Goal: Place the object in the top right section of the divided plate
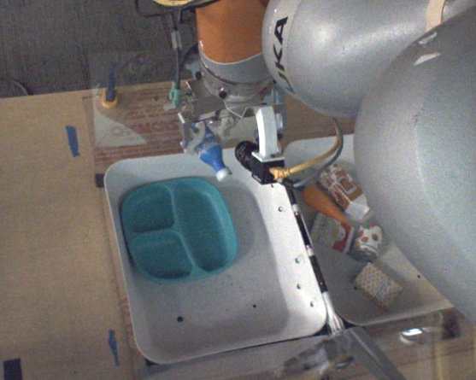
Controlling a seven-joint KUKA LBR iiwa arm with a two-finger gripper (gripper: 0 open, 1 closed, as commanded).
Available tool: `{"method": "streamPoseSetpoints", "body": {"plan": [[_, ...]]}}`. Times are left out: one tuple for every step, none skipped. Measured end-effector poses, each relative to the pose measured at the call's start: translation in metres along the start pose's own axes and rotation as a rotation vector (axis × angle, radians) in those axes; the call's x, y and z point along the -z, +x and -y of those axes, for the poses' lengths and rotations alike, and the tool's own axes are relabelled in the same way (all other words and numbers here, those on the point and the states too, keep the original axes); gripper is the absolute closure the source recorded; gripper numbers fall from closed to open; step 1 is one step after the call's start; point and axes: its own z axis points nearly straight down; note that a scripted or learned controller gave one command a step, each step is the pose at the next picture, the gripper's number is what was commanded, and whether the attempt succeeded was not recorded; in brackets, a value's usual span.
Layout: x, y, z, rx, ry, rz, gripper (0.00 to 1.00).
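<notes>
The pincer (201,138) hangs over the far rim of the left bin (151,324), clenched on a small bottle (212,157) — blue body, white cap — which shows between its fingers and points down and a little toward the right. The bottle is in the air, not touching the bin floor.

Below the pincer and slightly to its left lies the plate (178,228), teal, with three sections, flat on the floor of the same bin. Its nearest edge is close under the bottle, but the two are apart.

To the pincer's right and lower, past the rim between the bins, the right bin (407,306) holds a carrot (321,203), some cartons (334,235) and a cracker (377,286) — all partly under the arm (397,79).
</notes>
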Motion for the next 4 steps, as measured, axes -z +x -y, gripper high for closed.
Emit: {"method": "streamPoseSetpoints", "body": {"plan": [[-0.004,0.038,0.004,0.075,0.004,0.000,1.00],[-0.048,-0.028,0.006,0.107,0.004,-0.001,1.00],[-0.013,-0.058,0.013,-0.228,0.000,0.000,1.00],[-0.030,0.004,0.000,-0.207,0.000,-0.001,1.00]]}}
